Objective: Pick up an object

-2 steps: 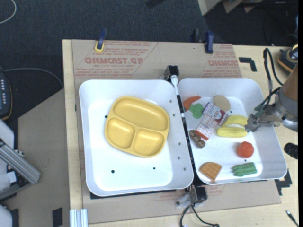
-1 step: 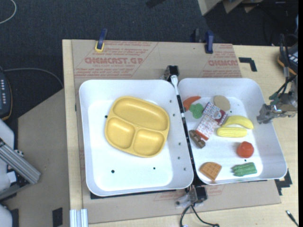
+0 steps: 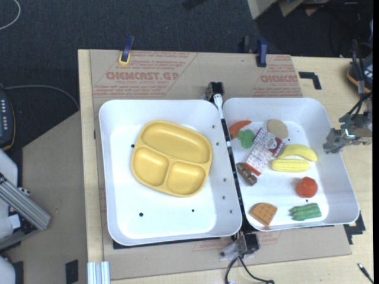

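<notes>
The right bin (image 3: pixel 331 176) holds several toy foods: a yellow banana (image 3: pixel 299 152), a corn cob (image 3: pixel 289 165), a red tomato (image 3: pixel 307 187), a green bean bundle (image 3: pixel 305 212), a waffle (image 3: pixel 263 213), a red-and-white packet (image 3: pixel 261 150), a tan round piece (image 3: pixel 276 128), an orange carrot (image 3: pixel 239 126) with a green leafy piece (image 3: pixel 246 138) beside it, and a small brown item (image 3: pixel 246 174). My gripper (image 3: pixel 337 138) hangs over the bin's right rim, right of the banana, touching none of the toys.
In the left bin (image 3: pixel 118 206) lies a yellow divided plate (image 3: pixel 171 157). A black clip (image 3: pixel 215 91) sits where the two bins meet at the back. Cables and gear stand at the far right edge (image 3: pixel 362 70).
</notes>
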`<state>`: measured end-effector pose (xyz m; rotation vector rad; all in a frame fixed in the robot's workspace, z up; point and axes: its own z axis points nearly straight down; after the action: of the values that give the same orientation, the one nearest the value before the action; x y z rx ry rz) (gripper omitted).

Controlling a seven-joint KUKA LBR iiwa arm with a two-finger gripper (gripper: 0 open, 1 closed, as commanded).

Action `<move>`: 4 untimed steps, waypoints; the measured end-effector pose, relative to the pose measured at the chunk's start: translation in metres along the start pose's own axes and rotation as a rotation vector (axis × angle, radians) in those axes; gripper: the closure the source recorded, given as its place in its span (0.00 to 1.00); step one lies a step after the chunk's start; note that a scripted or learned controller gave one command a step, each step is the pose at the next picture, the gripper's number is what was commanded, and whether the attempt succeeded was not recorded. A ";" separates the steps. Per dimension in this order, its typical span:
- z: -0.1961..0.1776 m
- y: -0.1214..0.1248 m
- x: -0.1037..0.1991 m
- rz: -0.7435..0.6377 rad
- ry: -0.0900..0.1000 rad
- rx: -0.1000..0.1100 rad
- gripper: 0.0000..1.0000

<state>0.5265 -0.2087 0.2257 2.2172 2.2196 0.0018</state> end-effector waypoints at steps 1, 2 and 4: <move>-0.010 0.025 0.048 -0.006 0.002 -0.001 1.00; 0.001 0.052 0.097 -0.005 0.002 0.001 1.00; -0.004 0.091 0.183 -0.004 0.002 -0.001 1.00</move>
<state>0.6177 -0.0256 0.2293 2.2137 2.2245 0.0055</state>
